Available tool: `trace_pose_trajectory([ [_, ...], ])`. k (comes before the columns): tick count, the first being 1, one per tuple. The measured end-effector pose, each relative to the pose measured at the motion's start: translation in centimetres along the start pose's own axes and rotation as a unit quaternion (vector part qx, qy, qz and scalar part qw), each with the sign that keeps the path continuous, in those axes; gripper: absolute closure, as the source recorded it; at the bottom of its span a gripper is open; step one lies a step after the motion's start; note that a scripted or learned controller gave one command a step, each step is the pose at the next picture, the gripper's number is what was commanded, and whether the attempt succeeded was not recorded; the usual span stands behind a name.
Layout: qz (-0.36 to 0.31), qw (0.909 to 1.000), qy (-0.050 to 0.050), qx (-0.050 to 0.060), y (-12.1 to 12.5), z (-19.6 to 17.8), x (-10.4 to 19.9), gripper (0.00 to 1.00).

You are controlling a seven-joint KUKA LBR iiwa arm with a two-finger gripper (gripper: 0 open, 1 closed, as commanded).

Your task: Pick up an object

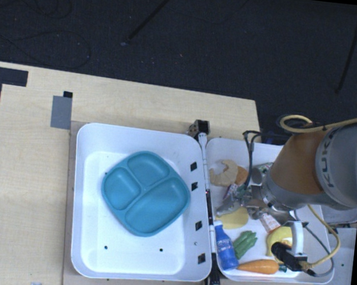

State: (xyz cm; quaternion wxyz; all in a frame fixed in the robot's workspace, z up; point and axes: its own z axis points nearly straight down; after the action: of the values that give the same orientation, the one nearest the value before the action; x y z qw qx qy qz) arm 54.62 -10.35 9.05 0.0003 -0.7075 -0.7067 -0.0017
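Observation:
My gripper (234,200) hangs low in the right bin (317,278), below the arm's orange band (298,163). It sits just above a pale yellow piece (236,218) and beside a tan bread-like item (226,172). Nearer the front of that bin lie a blue bottle (225,247), a green vegetable (245,242), an orange carrot (258,266) and a yellow fruit (279,237). The wrist hides the bin's middle.
The left bin (81,249) holds a blue divided plate (145,192). A black-clipped divider (200,199) separates the bins. Cables loop around the arm on the right. The wooden bench (12,183) stretches left.

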Motion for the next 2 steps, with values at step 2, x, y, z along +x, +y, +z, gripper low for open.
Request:
trace_pose_trajectory([
  [2,-0.001,1.0000,-0.001,0.001,9.3,0.3,2.0,0.00],
])
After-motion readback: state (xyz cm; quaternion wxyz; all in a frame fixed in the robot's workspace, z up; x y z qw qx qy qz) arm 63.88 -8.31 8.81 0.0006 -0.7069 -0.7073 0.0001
